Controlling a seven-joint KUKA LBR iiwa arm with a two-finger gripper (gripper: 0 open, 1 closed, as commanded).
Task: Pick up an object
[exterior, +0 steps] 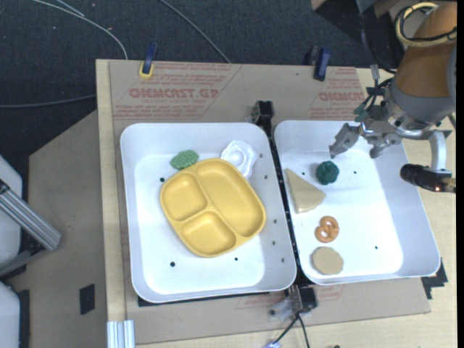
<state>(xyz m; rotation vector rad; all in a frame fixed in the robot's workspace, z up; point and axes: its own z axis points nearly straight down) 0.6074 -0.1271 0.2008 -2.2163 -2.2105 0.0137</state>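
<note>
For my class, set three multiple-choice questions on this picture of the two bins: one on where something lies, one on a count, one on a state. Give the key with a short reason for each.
1. Where does the yellow tray lie?
A. In the left bin
B. In the right bin
C. On the floor

2. How many things lie in the right bin?
A. Two
B. Four
C. Six

3. What is the claw doing with the green ball?
A. Holding it up in the air
B. Hanging above the bin near it, with the ball lying on the bin floor
C. Pressing it into the tray

Key:
1 A: the tray sits in the left bin, beside a green piece and a white piece.
2 B: ball, wedge, pretzel and round biscuit.
3 B: the ball lies apart from the claw, with nothing between the fingers.
</note>
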